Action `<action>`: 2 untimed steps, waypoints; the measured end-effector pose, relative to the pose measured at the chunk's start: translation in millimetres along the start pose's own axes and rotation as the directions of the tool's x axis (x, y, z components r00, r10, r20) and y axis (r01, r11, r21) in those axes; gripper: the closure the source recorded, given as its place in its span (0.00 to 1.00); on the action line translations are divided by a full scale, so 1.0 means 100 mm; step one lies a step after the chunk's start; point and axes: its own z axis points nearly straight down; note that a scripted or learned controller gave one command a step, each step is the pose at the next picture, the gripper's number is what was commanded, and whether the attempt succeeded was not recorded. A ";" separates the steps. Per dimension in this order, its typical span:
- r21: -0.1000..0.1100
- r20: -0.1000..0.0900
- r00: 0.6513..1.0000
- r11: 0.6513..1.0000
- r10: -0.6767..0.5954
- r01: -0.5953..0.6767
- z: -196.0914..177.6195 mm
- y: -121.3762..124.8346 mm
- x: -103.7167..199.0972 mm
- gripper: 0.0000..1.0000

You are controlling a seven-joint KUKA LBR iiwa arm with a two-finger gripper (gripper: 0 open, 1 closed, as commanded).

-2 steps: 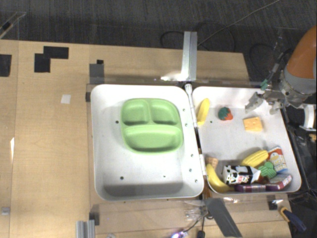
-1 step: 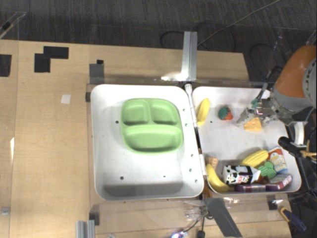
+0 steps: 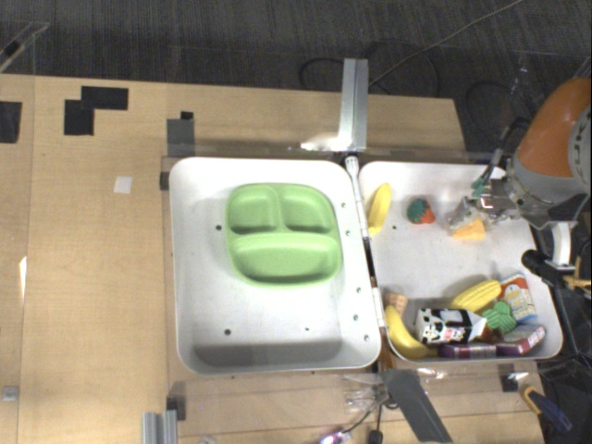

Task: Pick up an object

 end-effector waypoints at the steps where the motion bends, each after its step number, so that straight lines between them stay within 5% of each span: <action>1: 0.013 0.000 1.000 1.000 0.024 -0.024 -0.80 0.54 0.57 1.00; 2: 0.016 -0.001 0.996 0.996 0.091 -0.091 -0.85 0.22 1.48 1.00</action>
